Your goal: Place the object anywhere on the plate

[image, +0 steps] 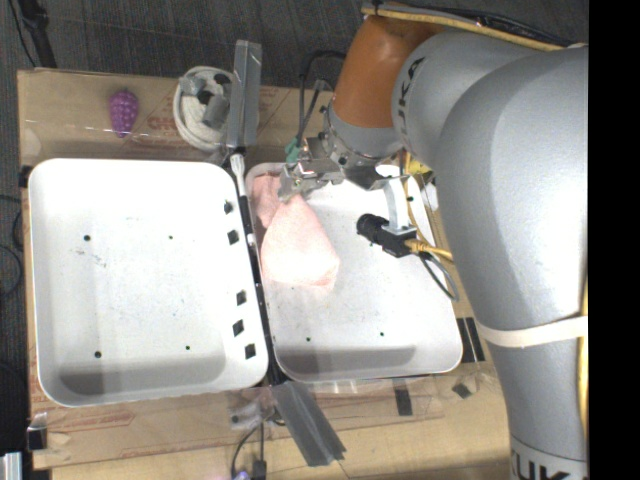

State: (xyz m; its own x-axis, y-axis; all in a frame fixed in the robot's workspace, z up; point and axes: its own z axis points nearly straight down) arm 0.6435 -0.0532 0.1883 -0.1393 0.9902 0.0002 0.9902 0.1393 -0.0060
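I log two shallow white bins side by side on the bench. The left bin (130,268) shows only bare floor with a few dark dots. In the right bin (380,338), I see a pale pink plate (298,248) lying on the floor toward its upper left corner, close beside the divider between the bins.

The arm (500,168) enters from the right, grey with an orange band (375,58) above the wrist. The gripper (300,180) sits low over the upper edge of the plate, at the far left corner of the right bin. I cannot tell how it is set, nor whether it carries the object; the view is too crowded there.

A black cable fitting (385,233) hangs off the wrist over the right bin.

On the bench beyond the left bin I note a small purple grape-like item (123,111) and a coil of white cord (203,106), well apart from the plate.
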